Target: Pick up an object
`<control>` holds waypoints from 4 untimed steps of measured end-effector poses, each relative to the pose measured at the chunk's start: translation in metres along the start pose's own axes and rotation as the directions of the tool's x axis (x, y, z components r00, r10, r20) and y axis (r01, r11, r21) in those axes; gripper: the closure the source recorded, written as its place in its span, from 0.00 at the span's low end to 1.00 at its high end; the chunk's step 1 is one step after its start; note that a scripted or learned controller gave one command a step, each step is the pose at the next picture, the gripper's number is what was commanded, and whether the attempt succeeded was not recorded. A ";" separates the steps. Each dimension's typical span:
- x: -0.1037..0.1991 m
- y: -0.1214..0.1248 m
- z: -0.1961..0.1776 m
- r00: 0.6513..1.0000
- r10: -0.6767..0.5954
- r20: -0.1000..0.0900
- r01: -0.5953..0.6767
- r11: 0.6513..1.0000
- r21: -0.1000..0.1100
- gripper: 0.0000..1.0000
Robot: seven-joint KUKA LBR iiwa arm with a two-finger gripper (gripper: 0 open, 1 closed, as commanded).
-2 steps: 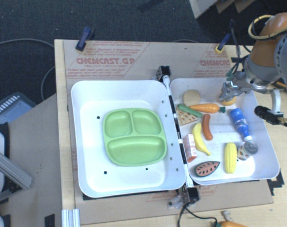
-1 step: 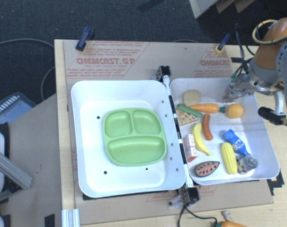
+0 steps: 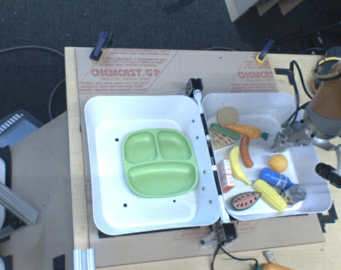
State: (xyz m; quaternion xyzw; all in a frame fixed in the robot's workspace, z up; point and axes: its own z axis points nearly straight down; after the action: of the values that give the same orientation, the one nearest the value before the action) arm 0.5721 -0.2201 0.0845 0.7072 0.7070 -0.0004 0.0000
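Across the bench you are looking at two shallow white bins sitting side by side on a cardboard-coloured board printed with red lettering. The left bin is holding a green divided tray, which is lying flat near its middle with three compartments facing up. The right bin is carrying all the small toy food.

The arm is reaching in from your right, its orange band showing above the wrist, and the gripper is hanging over the right bin's upper right part, just above and to the right of the orange ball. You cannot tell from this angle how its fingers are standing, and nothing is visibly sitting between them.

Among the toys, the banana is lying lengthwise near the bin's middle, with the sausage just beside it on the right. The corn cob is resting at a slant near the lower edge, touching the blue can. The carrot is lying across the upper part, below the round tan biscuit. The watermelon slice is sitting at the lower left, and the orange ball is resting just above the blue can. A small red and white carton is leaning along the bin's left wall.
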 end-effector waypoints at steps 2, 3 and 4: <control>0.037 -0.090 -0.002 1.000 -0.003 0.001 0.003 1.000 -0.010 0.00; 0.029 -0.093 0.000 1.000 0.000 0.000 0.000 1.000 -0.002 0.00; 0.021 -0.093 0.000 1.000 0.000 0.000 0.000 1.000 -0.002 0.00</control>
State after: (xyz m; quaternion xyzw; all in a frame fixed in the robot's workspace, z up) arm 0.4792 -0.1988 0.0844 0.7072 0.7071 0.0003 0.0008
